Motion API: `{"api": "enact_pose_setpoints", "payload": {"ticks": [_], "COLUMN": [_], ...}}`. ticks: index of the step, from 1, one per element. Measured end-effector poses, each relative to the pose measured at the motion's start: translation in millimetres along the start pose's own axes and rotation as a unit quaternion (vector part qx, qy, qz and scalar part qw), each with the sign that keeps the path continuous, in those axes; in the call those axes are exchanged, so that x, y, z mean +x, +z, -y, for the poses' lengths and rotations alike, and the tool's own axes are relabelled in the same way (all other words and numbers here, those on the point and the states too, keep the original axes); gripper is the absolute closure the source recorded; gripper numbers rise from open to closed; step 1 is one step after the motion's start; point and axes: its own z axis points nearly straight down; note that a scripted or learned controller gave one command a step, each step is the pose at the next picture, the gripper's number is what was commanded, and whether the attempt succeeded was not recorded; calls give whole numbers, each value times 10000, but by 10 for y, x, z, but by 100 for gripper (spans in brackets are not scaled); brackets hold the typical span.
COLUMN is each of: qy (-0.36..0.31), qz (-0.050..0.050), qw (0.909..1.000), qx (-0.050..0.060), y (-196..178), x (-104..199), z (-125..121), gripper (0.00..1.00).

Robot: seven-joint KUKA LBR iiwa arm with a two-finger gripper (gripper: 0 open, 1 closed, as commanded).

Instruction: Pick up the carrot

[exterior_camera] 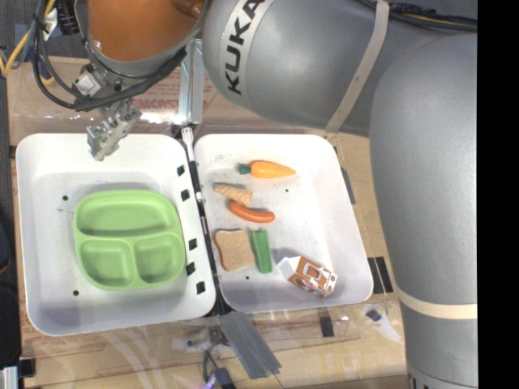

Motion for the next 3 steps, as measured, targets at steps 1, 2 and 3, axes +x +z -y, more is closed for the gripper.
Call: {"api": "enact_pose_setpoints", "payload": {"ticks": [1, 2, 3], "qy": [-2366, -3241, -1391], "qz": [4, 2, 14], "qw": [9716, 9460, 9903], "qx": [2, 4, -64], "y": [10, -502, 429], "x": [2, 0, 30], "z": [-1, 3, -25], "gripper": [100, 100, 100]}}
